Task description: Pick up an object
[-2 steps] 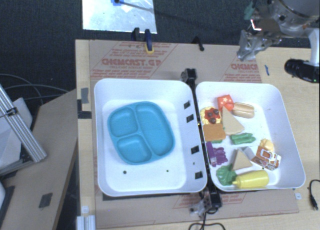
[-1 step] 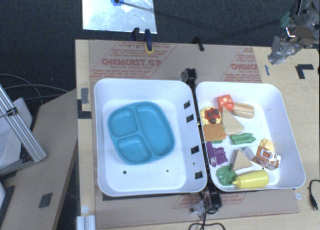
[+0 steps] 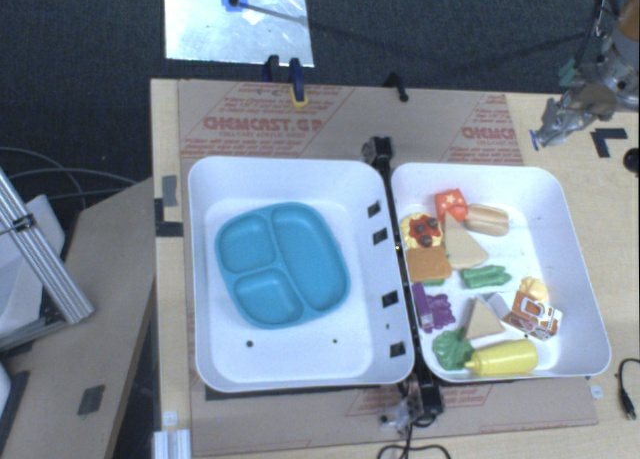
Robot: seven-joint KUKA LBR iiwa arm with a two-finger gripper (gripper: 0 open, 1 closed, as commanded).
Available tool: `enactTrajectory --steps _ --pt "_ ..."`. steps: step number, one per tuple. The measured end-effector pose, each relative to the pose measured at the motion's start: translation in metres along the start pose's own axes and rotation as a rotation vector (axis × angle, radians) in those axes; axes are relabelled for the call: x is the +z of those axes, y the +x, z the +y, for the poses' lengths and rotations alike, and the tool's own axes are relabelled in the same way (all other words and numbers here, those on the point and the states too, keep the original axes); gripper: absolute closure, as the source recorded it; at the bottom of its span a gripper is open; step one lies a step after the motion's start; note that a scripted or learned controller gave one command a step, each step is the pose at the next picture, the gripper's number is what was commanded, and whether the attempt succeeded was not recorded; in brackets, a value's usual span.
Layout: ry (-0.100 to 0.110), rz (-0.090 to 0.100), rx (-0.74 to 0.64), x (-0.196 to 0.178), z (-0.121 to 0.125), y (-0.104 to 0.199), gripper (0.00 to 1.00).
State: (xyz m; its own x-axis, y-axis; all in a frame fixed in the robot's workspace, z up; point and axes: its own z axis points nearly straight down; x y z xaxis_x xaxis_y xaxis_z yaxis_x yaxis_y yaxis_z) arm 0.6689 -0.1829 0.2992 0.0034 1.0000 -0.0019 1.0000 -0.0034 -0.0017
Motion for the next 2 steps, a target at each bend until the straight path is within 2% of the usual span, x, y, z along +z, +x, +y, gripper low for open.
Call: enactTrajectory --steps 1,2 --pt "0.006 0.003 0.003 0.039 -0.103 -0.027 1.00" --pt "0.008 0.005 0.000 0.105 -0.187 -0.025 1.00"
